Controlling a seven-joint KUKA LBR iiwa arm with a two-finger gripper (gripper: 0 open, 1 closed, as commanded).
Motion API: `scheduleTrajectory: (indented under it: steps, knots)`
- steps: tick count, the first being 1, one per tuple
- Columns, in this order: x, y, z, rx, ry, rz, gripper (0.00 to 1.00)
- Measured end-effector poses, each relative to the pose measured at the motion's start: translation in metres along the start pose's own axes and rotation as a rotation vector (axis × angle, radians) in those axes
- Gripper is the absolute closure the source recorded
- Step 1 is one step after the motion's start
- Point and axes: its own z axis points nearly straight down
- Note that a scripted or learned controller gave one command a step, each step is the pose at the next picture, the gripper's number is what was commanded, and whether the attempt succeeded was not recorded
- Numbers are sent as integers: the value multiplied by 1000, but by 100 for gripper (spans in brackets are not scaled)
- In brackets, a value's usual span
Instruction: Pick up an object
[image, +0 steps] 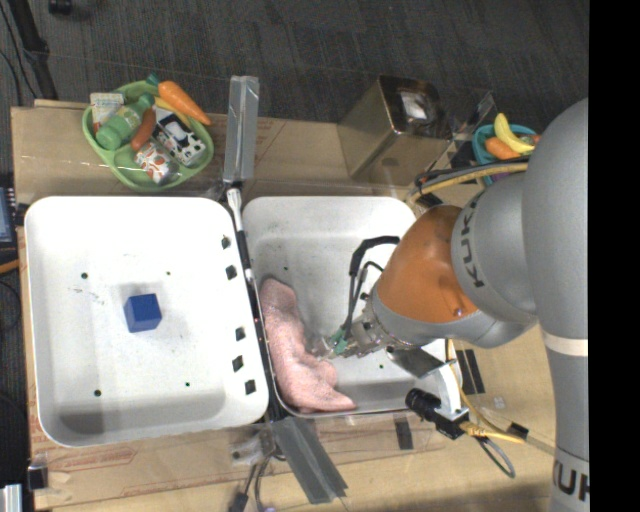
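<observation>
Grey and orange, the arm (470, 270) hangs over the right bin (330, 215), its gripper (335, 345) low beside a pink cloth (295, 355), apparently to pinch it; I cannot tell its state. That cloth lies along the bin's left wall, long axis front-to-back. A blue cube (143, 311) sits mid-left bin (60, 230).

**Count of things on the bench**

Two white bins: the left bin (60, 300) and the right bin (320, 215). One blue cube (143, 311). One pink cloth (295, 350). One green bowl (105, 155) of toy food, with one orange carrot (180, 98) on top.
</observation>
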Motion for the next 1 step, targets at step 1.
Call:
scheduleTrajectory:
  steps: [1]
  knots:
    - [15, 10, 10, 2, 2, 65, 100]
